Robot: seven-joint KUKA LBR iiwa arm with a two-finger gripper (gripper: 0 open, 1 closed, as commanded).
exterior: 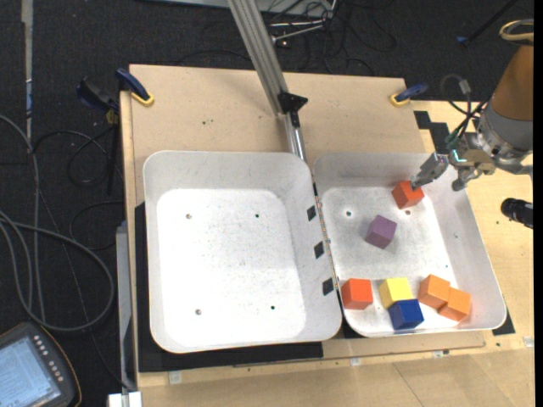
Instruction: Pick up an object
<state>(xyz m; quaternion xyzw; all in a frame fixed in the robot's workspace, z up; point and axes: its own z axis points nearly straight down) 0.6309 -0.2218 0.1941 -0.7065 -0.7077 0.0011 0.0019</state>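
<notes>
Gripper (445,173) above the far right corner of the right bin (475,253), its two fingers spread, one tip pointing down-left toward the blocks and the other hanging to its right; nothing lies between them. The grey wrist with its orange band rises behind it at the right edge of the scene.

Nearest object: a red-orange cube (408,194), lying on the bin floor just left of and slightly nearer than the left fingertip. It appears close to that tip but outside the gap, so the jaws would have to shift left and a little toward the near side, then descend, to straddle it. The cube is roughly equal on all sides and sits turned on the floor, so no long axis governs the approach; alignment of the fingers with a pair of opposite faces is the likely concern.

Other candidates in the same bin: a purple cube (381,231), nearer and further left, well apart from the gripper; and along the near wall a row comprising an orange cube (357,292), a yellow cube (394,291), a blue cube (406,313) touching the yellow one, and two orange blocks (445,297) side by side at the near right corner.

The left bin (170,176) adjoins the right bin along its left wall. Both rest on a wooden bench (221,108).

Judged stage: approach, grasp not yet made.
</notes>
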